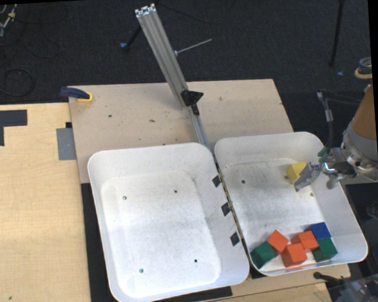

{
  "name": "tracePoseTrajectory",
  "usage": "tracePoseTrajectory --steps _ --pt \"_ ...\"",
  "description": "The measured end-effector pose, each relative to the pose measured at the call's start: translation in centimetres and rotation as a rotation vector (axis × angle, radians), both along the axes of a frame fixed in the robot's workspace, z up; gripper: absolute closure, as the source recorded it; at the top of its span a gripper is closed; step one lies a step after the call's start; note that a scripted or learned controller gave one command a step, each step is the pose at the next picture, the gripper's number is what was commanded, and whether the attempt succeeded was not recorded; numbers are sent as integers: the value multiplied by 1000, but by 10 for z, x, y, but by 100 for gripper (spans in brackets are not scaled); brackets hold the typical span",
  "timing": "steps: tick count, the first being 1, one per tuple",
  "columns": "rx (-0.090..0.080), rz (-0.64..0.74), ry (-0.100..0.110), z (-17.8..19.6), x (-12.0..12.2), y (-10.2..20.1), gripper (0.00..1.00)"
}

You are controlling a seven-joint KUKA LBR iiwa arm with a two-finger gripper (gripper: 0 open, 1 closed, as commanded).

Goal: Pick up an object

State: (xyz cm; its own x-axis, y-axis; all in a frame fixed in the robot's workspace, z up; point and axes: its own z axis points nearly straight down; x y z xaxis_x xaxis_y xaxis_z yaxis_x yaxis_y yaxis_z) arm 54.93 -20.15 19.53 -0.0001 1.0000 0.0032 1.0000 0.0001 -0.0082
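A small yellow block (296, 170) lies near the right side of the right bin (260, 148). My gripper (319, 179) hovers over that bin's right edge, just right of the yellow block. It is open, with nothing between its fingers; the left finger (304, 180) is close beside the block. A cluster of blocks sits in the bin's near right corner: three orange ones (294, 254), two green ones (264, 253) and a blue one (320, 230).
The left bin (155, 224) stands beside the right one, joined by black clips (226, 209). A slanted aluminium bar (166, 55) rises behind the bins. The arm's orange band (367, 115) shows at the right edge.
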Motion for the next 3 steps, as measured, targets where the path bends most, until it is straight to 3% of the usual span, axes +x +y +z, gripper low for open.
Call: tracePoseTrajectory --steps 1,2,3 --pt "-1 0 -5 3 1 0 0" --pt "0 -1 1 -61 1 -2 0" --pt "-2 -2 -7 -105 2 -2 0"
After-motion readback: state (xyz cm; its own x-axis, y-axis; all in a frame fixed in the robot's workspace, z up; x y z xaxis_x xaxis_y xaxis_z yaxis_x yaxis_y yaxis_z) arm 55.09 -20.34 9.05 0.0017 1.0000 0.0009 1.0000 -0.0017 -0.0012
